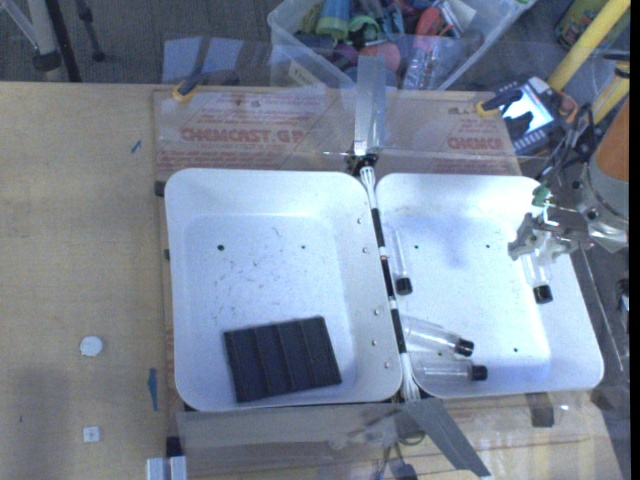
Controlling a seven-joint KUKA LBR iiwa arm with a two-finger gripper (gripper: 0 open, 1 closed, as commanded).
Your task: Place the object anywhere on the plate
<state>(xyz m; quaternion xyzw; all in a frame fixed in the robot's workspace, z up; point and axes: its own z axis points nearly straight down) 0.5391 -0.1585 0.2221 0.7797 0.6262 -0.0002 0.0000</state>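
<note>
One clear tube (pixel 540 276) with a black cap hangs cap-down from the hand (pixel 536 253), which is clenched on its upper end, above the 3 o'clock side of the right bin (pixel 470 218). The dark ridged plate (pixel 282 358) lies flat in the left bin (pixel 260 228), down at about 6 o'clock, so your carry runs toward 8 o'clock across the seam (pixel 378 238) where the two bins meet. Raise the tube enough that its cap passes over both raised rims before you travel. Three more tubes (pixel 440 340) lie in the right bin, one along the seam at 9 o'clock and two near 7 o'clock, right under the likely path, so go over them rather than through them. The grip looks to be near one end only, so I judge that the tube may swing or slip; move smoothly and avoid sharp stops. Aim for the plate's middle rather than an edge, since a round tube will probably roll. Its ridges may help: lower until the cap is just above the surface, lay the tube along a groove if you can, and only then let go.
</note>
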